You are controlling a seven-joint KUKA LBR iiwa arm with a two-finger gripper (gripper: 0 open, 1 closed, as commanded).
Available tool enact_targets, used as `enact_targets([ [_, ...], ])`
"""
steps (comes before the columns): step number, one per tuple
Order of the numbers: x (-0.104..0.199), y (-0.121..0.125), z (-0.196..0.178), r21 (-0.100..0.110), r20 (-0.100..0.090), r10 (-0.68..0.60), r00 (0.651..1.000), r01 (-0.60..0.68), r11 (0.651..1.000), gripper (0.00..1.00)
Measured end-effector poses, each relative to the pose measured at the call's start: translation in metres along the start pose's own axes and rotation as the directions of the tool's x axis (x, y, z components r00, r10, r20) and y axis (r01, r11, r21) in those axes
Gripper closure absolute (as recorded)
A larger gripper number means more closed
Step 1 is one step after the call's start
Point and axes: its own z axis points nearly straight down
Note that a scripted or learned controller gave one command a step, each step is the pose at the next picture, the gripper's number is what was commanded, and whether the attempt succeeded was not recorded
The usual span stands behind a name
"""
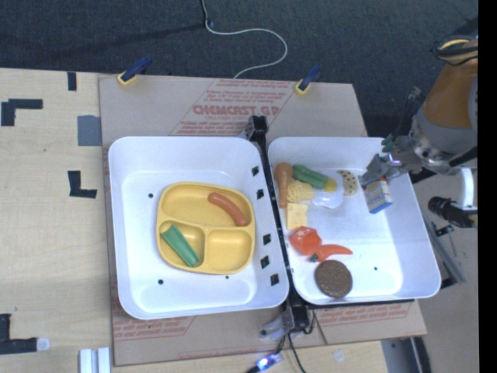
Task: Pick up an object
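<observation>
Small blue-and-white carton [378, 198], upright at right bin's [404, 282] far right side, pinched between closed fingers of grey two-finger gripper [378, 179]; hanging directly beneath, long axis vertical, well apart from food pile.

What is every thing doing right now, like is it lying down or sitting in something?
claw: over the right bin, fingers too blurry to judge
yellow tray: flat in the left bin
sausage: lying in the tray's top compartment
green pickle: lying in the tray's left compartment
brown cookie: flat in the right bin
red pepper: lying in the right bin
</observation>
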Motion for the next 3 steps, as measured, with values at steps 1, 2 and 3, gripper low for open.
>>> enact_targets([
  [1,0.001,0.001,-0.042,0.000,0.000,0.000,1.000,0.000,1.000,1.00],
  [2,0.053,-0.018,-0.051,0.004,-0.002,-0.004,1.000,0.004,1.000,1.00],
  [3,0.097,-0.036,-0.038,0.007,-0.002,-0.003,1.000,0.003,1.000,1.00],
])
